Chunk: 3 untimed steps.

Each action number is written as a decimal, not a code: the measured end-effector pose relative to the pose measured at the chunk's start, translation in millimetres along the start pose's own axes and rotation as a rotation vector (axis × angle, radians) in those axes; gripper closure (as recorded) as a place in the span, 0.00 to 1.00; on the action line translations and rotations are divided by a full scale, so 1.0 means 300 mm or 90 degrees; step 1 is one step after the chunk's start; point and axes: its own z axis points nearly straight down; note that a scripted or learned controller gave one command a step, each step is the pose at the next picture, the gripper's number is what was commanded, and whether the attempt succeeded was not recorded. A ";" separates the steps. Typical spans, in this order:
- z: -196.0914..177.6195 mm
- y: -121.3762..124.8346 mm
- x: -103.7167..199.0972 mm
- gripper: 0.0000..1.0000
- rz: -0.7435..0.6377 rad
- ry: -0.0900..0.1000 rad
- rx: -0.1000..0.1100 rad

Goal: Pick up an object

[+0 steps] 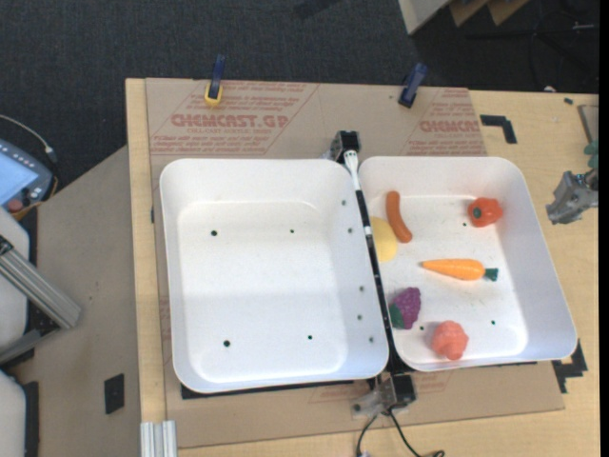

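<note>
I'm seeing 6 toys lying in the right bin [533,255]: a carrot [455,269] at its centre, a tomato [484,211] at 2 o'clock from it, a sausage [398,216] at 10, a yellow piece [383,239] touching the sausage, grapes [406,306] at 8, a pink lump [448,339] at 6. The left bin [190,255] is sitting alongside. The gripper [571,198] is hanging outside the right bin's 3 o'clock rim; I cannot tell how its jaws stand.
</note>
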 end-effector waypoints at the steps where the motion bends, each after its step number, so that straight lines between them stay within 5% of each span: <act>1: -0.332 0.007 0.232 1.00 -0.006 -0.001 -0.012; 2: -0.470 0.005 0.176 1.00 0.001 -0.002 -0.009; 3: 0.033 0.001 0.279 1.00 -0.001 0.001 0.008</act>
